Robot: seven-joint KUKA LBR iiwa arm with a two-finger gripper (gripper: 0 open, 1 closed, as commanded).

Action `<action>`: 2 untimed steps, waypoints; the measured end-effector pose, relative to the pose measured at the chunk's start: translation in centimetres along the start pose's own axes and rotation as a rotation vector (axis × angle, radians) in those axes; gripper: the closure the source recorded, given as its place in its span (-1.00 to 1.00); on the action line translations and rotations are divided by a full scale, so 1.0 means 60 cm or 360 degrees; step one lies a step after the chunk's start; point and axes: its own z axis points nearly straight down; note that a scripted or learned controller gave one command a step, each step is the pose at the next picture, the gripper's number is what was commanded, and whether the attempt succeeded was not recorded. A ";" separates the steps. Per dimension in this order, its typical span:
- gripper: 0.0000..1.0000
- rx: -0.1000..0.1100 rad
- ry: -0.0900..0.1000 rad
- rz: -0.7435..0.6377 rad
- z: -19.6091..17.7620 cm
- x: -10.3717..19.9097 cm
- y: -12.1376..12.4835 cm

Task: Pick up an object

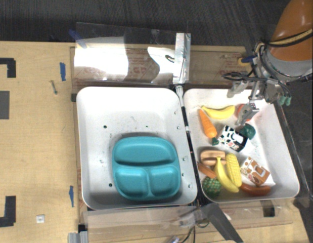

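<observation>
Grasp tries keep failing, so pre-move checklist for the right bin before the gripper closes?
1. Gripper over the right bin, near its far side: ok.
2. A target under it: cannot tell; carrot, small banana and black-and-white toy all lie close by.
3. Anything already held: cannot tell.
4. Target free of neighbours: not ok; items crowd together, and the large banana lies across others.
5. Teal tray in the left bin, apart from the arm: ok.
</observation>
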 end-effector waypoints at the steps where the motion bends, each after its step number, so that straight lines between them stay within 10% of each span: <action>1: -1.00 0.0000 0.0015 0.0517 0.216 0.046 -0.011; 2: -1.00 -0.0003 -0.0030 0.0652 0.235 0.077 -0.012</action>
